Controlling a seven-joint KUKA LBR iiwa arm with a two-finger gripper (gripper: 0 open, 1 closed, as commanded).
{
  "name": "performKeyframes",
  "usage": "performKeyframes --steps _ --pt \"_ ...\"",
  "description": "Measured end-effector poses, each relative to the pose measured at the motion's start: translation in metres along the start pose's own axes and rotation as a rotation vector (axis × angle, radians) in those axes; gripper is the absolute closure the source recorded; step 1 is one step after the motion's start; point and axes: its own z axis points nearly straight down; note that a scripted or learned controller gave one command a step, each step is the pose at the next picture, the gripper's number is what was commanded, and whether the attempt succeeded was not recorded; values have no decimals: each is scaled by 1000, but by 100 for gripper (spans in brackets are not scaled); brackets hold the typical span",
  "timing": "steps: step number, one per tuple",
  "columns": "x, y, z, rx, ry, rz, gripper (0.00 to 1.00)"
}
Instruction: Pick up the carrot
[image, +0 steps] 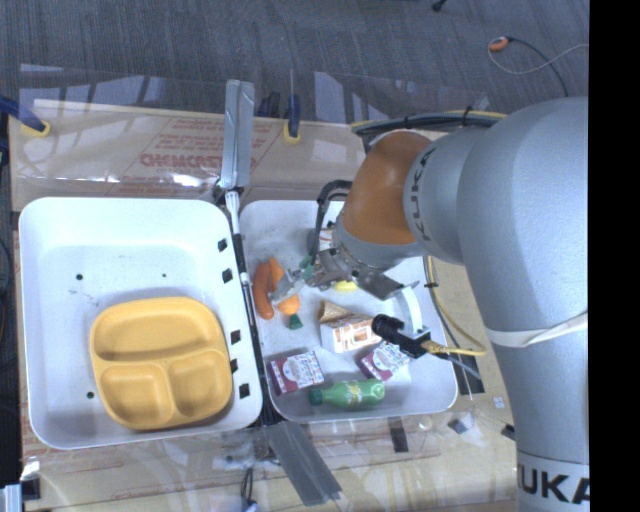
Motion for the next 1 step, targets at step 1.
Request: performKeyframes --steps 1 --pt "21 27 -101 -3 -3 -185 0"
